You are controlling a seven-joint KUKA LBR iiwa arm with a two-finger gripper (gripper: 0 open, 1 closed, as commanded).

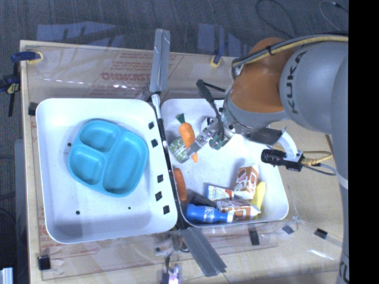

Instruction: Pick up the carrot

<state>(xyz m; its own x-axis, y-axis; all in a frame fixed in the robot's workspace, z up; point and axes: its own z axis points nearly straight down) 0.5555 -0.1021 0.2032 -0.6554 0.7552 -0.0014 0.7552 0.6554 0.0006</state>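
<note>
The carrot [187, 134], orange with a small green top, lies in the upper left part of the right bin [278, 158], near the divider between the bins. My gripper [203, 141] hangs just to the right of it, over its lower end, which it partly covers. A bit of orange shows below the gripper. From this angle I cannot make out whether anything is held.
A greenish clear packet [177, 148] lies beside the carrot. An orange-red sausage-like item [179, 185], a blue bottle [207, 213], small cartons [246, 179] and a yellow item [259, 195] crowd the bin's lower part. The left bin [59, 218] holds a blue divided plate [108, 156].
</note>
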